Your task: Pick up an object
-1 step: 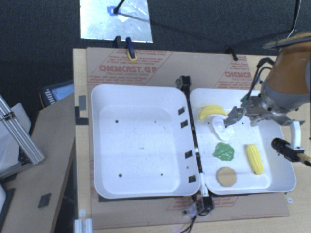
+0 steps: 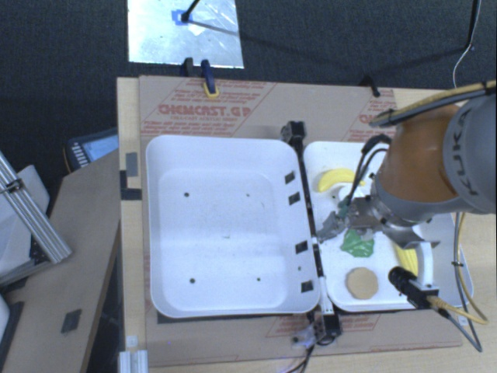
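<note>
The arm reaches in from the right over the right bin (image 2: pixel 335 300). My gripper (image 2: pixel 342 220) hangs low inside that bin, near its left wall. A green object (image 2: pixel 359 245) lies just below and to the right of the gripper, partly under the wrist. A yellow banana-like piece (image 2: pixel 334 179) lies at the bin's far end. Near the front sits a round tan disc (image 2: pixel 362 283). Another yellow object (image 2: pixel 408 259) shows at the right, partly hidden by the arm.
The left bin (image 2: pixel 225 224) is a wide white tray with small holes. A black divider with clips (image 2: pixel 304 208) runs between the bins. Cardboard (image 2: pixel 256 103) lies under both. Cables (image 2: pixel 458 298) trail at the front right.
</note>
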{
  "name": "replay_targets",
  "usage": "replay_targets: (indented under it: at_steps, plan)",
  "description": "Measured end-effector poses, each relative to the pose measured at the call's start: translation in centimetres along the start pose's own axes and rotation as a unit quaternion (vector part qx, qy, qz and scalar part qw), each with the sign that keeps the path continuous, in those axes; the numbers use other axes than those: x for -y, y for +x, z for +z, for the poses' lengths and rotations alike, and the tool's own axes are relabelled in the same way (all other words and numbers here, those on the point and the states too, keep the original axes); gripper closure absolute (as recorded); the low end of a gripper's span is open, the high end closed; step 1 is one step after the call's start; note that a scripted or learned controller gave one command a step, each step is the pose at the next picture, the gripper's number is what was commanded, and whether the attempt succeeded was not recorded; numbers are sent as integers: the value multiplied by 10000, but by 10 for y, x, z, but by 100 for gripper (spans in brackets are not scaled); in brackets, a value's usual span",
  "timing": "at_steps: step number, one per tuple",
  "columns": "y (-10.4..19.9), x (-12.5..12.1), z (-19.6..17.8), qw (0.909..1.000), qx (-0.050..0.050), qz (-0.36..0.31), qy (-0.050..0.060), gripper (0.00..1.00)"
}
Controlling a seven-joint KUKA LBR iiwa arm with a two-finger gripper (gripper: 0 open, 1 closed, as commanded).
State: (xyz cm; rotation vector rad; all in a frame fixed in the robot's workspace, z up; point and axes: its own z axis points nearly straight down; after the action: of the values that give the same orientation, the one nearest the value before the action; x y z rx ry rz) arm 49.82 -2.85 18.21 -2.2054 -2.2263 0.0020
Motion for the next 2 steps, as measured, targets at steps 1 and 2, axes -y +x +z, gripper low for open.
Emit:
replay_targets:
  at_steps: [1,2]
  plan:
    - [-3,-54,-145,9999,31,17,-133,0]
    - [0,15,-88,10000,17,45,2,0]
